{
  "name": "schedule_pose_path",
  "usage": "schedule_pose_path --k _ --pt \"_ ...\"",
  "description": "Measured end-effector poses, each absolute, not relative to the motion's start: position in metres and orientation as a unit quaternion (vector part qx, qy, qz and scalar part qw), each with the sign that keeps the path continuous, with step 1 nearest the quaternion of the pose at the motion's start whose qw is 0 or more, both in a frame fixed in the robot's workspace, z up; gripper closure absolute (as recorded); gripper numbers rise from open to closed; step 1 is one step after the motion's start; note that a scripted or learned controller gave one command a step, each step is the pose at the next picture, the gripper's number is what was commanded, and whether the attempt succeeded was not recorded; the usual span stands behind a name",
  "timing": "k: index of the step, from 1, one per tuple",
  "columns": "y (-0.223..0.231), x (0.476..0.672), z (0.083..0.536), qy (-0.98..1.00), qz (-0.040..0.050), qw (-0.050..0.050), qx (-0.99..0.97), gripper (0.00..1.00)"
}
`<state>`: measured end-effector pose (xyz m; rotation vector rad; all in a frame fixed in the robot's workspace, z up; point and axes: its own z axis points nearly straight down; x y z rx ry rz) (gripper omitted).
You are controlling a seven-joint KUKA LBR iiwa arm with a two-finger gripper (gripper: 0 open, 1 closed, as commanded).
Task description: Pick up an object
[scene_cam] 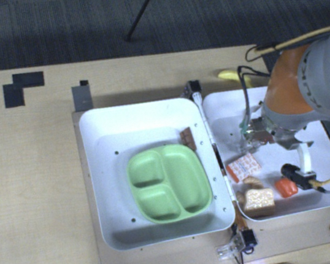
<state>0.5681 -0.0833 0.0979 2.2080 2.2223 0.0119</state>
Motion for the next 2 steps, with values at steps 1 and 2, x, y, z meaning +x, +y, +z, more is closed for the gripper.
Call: schedule_pose_path --k 1,2 --pt "-0.083 0.568 0.098 0.709 0.0038 0.004 0.705 0.00" --pt "-0.083 0.504 0.087 0.708 0.0026 0.003 0.706 0.00"
